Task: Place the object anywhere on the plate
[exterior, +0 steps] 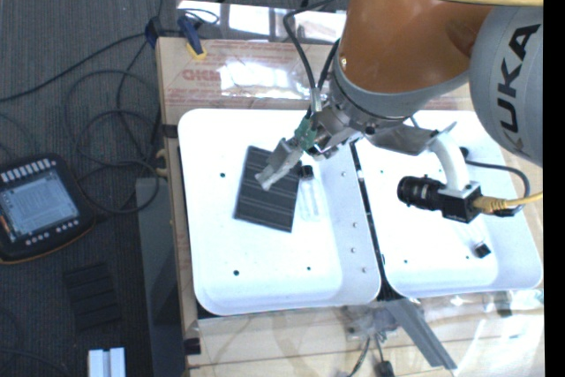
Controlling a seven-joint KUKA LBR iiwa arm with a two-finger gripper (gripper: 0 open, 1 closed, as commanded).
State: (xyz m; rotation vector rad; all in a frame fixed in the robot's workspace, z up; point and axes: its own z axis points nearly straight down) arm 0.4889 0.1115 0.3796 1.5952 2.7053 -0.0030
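Claw [275, 169] hung over the dark ribbed plate [263, 206] in a white bin [212, 225]; whether open or closed was unclear.

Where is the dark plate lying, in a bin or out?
In: the dark plate lies flat on the floor of the left bin, turned askew, with the gripper over its upper edge.

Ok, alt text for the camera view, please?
Seen from above, the arm's gripper hangs over a dark ribbed plate in the left bin. A small black object sits by the plate's upper right corner, close to the gripper.
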